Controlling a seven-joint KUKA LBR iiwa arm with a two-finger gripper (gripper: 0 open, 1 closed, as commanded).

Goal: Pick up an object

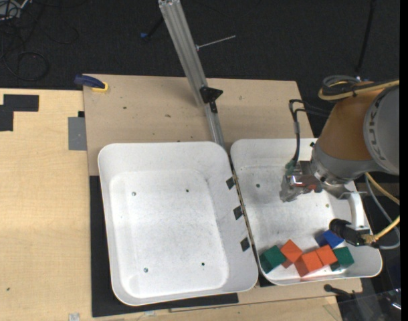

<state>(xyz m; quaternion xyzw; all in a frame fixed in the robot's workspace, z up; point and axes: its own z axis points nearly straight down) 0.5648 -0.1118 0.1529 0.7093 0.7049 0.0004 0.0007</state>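
Orange, green and blue blocks sit heaped in the near right corner of the right bin (pixel 257 166) — an orange block (pixel 291 251) beside a green block (pixel 272 257), a larger orange block (pixel 311 261) touching them, a blue block (pixel 332 239) and a second green block (pixel 344 257) behind; they look like small rigid cubes, light and hard-faced, likely a little slick, so any one should be taken across two flat opposite sides. The crowding is the trouble — neighbours touch, leaving little room for fingers, and the bin wall runs close behind them. The pincer (pixel 292 186) hangs over the bin's bare middle, well apart from the heap; I cannot tell how wide it stands. The left bin (pixel 110 162) lies alongside on the counter (pixel 144 109); a slanted metal rail (pixel 188 52) crosses above.
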